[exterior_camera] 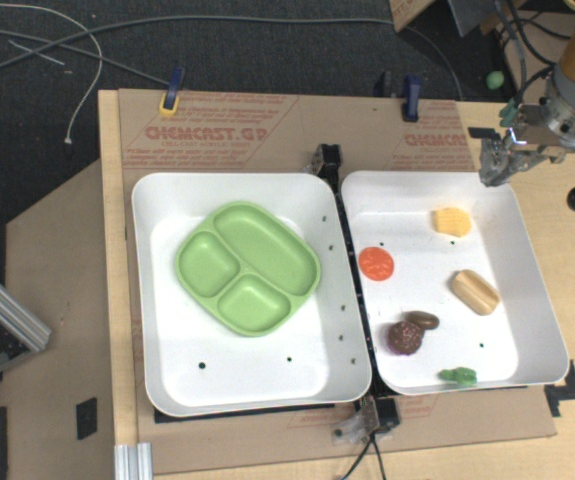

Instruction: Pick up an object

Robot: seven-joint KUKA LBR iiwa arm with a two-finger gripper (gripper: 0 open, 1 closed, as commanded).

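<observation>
The right bin (pixel 527 268) holds several small food toys: a yellow cheese-like block (pixel 452 221), a flat red-orange disc (pixel 375 264), a tan bread roll (pixel 475 292), a dark brown lump (pixel 409 333) and a small green piece (pixel 458 375). My gripper (pixel 496 171) hangs at the bin's far right corner, above its rim and well up from the yellow block. Nothing shows between its fingers.
The left bin (pixel 167 358) carries a green three-compartment plate (pixel 248 267). A black clamp (pixel 327 158) sits between the bins at the back. Blue clips (pixel 410 97) pin the cardboard base. Cables lie on the dark floor behind.
</observation>
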